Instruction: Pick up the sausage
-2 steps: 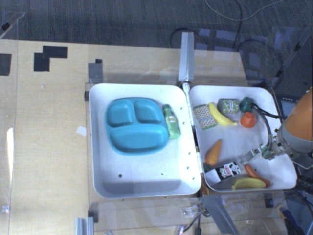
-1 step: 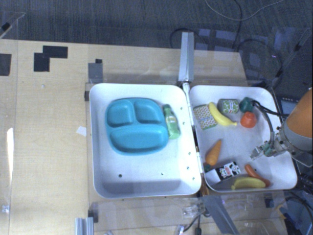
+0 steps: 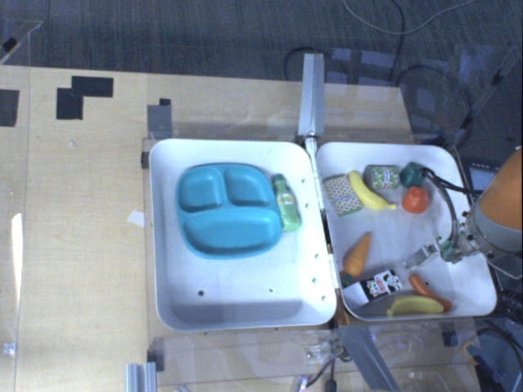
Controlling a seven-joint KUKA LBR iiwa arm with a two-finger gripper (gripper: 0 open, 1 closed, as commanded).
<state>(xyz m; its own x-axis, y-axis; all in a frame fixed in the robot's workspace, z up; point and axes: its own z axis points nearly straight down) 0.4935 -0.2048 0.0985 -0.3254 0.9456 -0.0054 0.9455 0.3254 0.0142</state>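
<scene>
Currently end effector [image 3: 431,254] hovering just above sausage [image 3: 427,290] near right bin [image 3: 482,300] front edge, finger state unclear; grasp not yet made.

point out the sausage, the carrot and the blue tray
sausage [image 3: 428,291]: camera view, middle of its reddish body
carrot [image 3: 357,255]: camera view, thick middle of it
blue tray [image 3: 227,229]: camera view, floor of its large lower compartment
</scene>
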